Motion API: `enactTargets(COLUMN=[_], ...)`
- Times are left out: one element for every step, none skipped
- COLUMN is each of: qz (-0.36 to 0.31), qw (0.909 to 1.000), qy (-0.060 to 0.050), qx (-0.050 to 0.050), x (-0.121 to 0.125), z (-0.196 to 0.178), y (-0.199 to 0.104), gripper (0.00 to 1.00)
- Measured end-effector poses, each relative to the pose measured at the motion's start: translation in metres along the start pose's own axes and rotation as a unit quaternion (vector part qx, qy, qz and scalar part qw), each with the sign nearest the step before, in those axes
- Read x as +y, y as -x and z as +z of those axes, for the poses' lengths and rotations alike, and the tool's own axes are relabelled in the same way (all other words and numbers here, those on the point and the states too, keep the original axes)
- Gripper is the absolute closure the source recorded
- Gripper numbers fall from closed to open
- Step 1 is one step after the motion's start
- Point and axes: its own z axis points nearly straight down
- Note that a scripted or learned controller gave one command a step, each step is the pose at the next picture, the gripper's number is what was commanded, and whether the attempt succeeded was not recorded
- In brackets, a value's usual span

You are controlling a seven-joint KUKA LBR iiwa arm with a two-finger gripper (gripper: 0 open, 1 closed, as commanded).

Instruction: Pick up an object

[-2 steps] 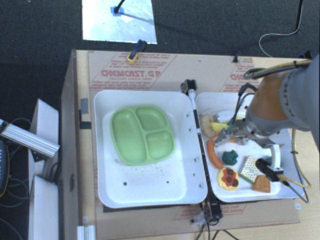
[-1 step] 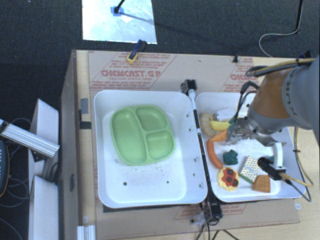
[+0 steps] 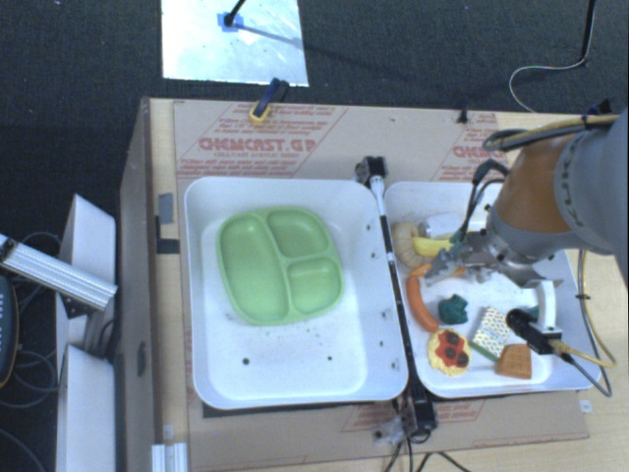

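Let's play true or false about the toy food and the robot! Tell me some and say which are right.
1. The green tray lies in the left bin. True.
2. The carrot is inside the green tray. False: it lies in the right bin, near the divider.
3. The pizza slice sits in the right bin. True.
4. The pincer is over the left bin. False: it is over the right bin, by the banana.
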Motion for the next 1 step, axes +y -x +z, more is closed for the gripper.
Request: enactTargets(qz=[0.001], qw=[1.0000], qy=[-0.005], qx=[0.001], x=[0.0584], z=[0.0121], y=[-0.0227], gripper=[0.00])
